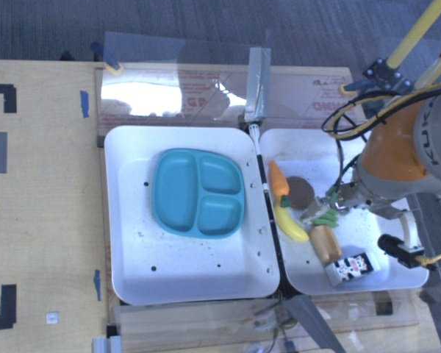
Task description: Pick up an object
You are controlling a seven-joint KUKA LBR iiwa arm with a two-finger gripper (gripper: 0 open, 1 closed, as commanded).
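The right bin (353, 147) holds several toy items. An orange carrot (278, 179) lies by its left wall, with a yellow banana (290, 224) below it. A brown round piece (300, 192) sits beside the carrot. A tan bread-like roll (325, 243) and a small black-and-white box (350, 266) lie nearer the front. A green leafy piece (324, 218) lies just under my gripper (332, 201). The gripper hangs low over the middle of this bin, between the brown piece and the green piece. Nothing visibly hangs from it.
The left bin (125, 219) carries a blue divided plate (198, 193). A metal divider post (256, 83) stands behind the two bins. Cables (353, 116) and a yellow pole (419, 24) hang at the right, above the grey and orange arm (397, 153).
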